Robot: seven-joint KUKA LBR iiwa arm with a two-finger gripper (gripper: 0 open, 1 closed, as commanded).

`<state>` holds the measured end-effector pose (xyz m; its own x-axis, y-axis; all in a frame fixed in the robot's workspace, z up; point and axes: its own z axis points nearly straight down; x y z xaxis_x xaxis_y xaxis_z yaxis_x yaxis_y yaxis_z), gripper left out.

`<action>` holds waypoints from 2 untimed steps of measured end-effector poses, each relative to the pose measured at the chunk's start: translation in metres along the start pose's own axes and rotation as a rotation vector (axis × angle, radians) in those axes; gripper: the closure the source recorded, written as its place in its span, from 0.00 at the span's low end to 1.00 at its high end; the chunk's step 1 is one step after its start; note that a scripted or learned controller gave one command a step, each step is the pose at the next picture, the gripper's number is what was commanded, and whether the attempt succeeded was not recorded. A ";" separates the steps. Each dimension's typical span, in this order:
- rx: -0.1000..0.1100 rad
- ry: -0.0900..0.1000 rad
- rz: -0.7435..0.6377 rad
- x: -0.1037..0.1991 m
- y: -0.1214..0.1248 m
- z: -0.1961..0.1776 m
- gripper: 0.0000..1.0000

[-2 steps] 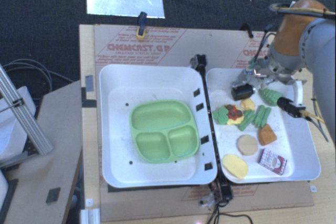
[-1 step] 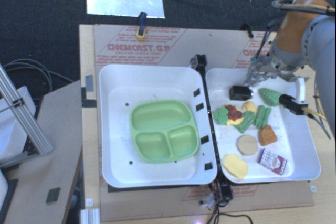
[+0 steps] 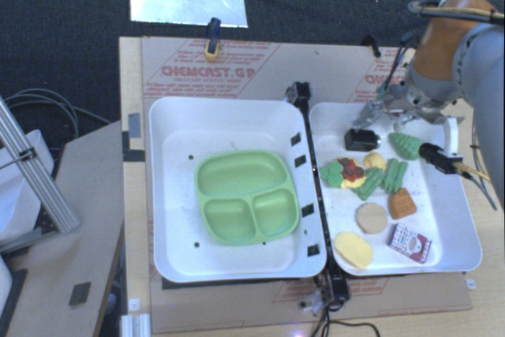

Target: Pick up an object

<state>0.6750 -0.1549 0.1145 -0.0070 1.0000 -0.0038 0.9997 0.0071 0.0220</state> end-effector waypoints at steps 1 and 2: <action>0.022 0.005 0.000 0.041 -0.020 0.030 0.00; 0.020 0.003 0.003 0.038 -0.019 0.029 0.00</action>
<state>0.6562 -0.1169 0.0851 -0.0039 1.0000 -0.0003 1.0000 0.0039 0.0026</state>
